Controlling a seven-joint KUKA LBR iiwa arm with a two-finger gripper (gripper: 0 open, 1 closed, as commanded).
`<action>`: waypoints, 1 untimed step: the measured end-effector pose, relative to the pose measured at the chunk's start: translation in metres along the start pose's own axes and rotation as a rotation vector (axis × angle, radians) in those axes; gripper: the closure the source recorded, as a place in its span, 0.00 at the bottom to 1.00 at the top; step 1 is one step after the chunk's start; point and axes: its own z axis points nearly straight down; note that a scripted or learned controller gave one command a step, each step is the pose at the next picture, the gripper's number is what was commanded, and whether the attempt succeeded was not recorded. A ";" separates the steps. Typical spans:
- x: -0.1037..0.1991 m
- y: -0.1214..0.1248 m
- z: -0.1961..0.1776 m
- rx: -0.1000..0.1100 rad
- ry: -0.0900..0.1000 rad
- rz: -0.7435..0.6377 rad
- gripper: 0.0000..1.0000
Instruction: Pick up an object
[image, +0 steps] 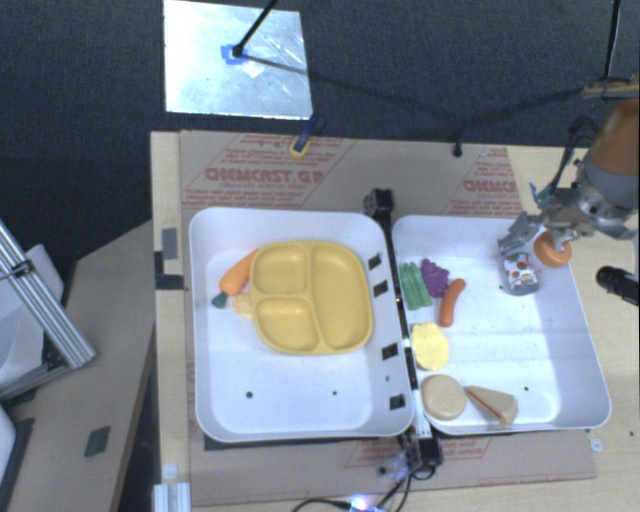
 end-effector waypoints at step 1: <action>0.000 0.003 -0.008 -0.013 -0.003 -0.003 0.00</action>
